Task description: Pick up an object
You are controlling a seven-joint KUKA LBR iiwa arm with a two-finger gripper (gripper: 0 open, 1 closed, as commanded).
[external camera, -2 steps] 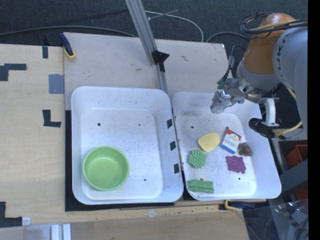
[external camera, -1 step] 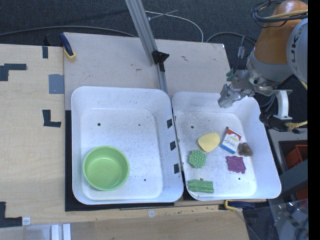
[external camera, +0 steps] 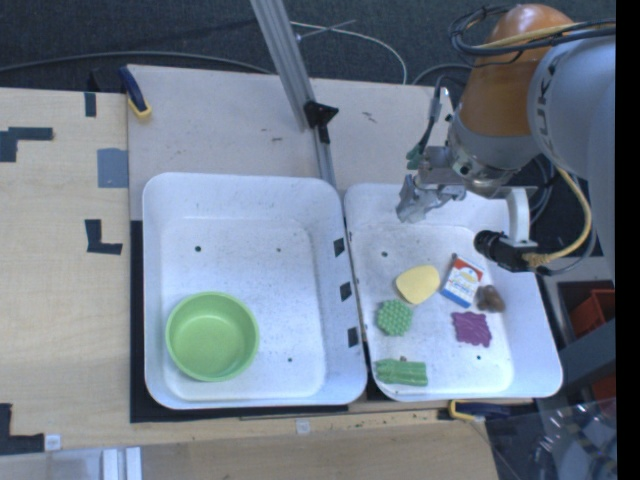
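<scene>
Light wood bench (external camera: 60, 268) bears two white bins. Left bin (external camera: 240, 193) holds a green bowl (external camera: 212, 336) at its near-left corner; right bin (external camera: 530, 368) holds a yellow piece (external camera: 418, 284), small carton (external camera: 461, 281), purple piece (external camera: 471, 328), and two green pieces (external camera: 394, 317) (external camera: 401, 372). Gripper (external camera: 415, 204) hangs over the right bin's far edge, gripping nothing visible; its spread cannot be told.

claw (external camera: 413, 208) fingers blurred, arm (external camera: 580, 78) cropped right

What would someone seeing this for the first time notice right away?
Probably the bright green bowl, sitting alone in the near-left corner of the left bin. Next, the grey arm with its orange band reaching in from the right, its gripper over the far end of the right bin. Below it lies a cluster of small items, including a yellow piece, a purple piece and a green block.
</scene>
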